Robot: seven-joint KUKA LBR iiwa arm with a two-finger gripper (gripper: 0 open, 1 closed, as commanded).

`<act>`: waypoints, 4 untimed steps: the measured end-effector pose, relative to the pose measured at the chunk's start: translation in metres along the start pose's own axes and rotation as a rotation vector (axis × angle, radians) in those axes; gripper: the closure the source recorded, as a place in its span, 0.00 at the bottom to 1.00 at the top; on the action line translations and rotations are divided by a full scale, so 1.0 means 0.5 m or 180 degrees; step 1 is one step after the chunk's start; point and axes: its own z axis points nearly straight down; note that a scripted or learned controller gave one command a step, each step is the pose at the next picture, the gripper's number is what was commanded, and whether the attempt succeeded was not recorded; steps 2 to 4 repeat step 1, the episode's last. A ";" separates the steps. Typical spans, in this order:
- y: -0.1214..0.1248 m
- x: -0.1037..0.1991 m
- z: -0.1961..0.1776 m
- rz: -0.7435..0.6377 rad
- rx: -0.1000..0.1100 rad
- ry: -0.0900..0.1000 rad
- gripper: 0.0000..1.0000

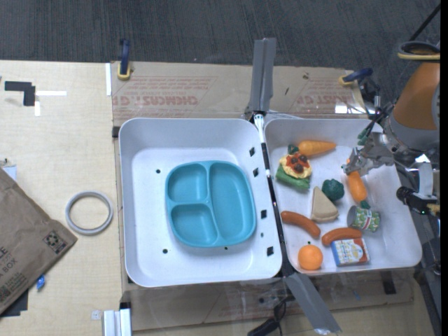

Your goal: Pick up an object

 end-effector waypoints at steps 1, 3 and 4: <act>0.044 0.160 -0.195 0.0242 0.0005 -0.0006 1.00; 0.044 0.160 -0.195 0.0242 0.0005 -0.0006 1.00; 0.044 0.160 -0.195 0.0242 0.0005 -0.0006 1.00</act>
